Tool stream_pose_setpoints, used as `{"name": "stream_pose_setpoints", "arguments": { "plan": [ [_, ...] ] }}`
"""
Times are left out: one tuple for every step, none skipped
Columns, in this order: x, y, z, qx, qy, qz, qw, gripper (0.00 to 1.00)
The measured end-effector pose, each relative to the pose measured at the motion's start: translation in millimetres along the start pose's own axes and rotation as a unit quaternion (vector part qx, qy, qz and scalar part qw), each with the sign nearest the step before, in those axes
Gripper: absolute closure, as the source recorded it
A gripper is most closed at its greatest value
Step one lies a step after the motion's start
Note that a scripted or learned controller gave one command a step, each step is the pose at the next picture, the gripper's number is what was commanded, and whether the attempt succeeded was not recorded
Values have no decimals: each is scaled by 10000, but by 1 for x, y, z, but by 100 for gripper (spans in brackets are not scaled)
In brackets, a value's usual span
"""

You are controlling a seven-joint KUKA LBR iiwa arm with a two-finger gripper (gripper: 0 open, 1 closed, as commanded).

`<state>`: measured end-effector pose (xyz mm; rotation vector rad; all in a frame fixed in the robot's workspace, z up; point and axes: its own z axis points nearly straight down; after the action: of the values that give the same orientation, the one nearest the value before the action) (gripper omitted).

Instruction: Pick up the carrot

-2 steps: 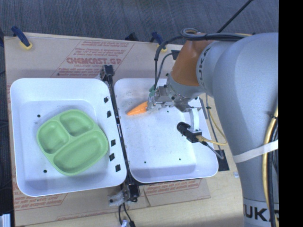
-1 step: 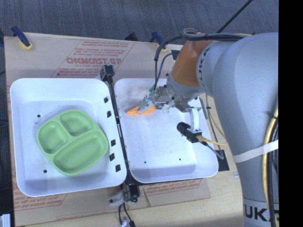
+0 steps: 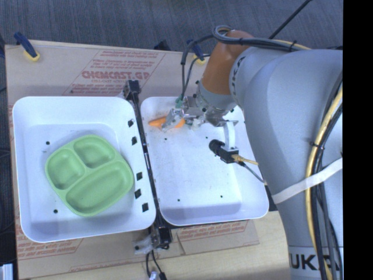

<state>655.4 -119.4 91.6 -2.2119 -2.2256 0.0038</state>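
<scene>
The gripper (image 3: 176,118) is down low in the right bin (image 3: 192,197), up in its far left corner, right on top of the carrot (image 3: 156,122). Whether it is open or closed, I cannot tell from this angle, and I cannot tell if it has any hold on the carrot either. The carrot lies on the bin floor near the far wall, one orange end poking out to the left of the gripper, the other end tucked under it. Above the gripper sits the orange band (image 3: 220,63), and the big grey arm (image 3: 280,115) sweeps in from the right, over that side of the bin. Across the divide, the left bin (image 3: 35,121) holds a green plate (image 3: 88,175) with three compartments, lying flat, well apart from the carrot. Both bins rest on a cardboard sheet (image 3: 87,69) with red print, and a blue clamp (image 3: 27,45) grips its far left corner.
</scene>
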Motion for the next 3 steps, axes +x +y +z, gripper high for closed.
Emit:
{"name": "stream_pose_setpoints", "arguments": {
  "plan": [
    [-38, 1, -111, -22, -8, 4, 10000, 0],
    [28, 2, -1, -8, 6, -8, 10000, 0],
    [27, -30, 0, 3, -6, -3, 10000, 0]
  ]
}}
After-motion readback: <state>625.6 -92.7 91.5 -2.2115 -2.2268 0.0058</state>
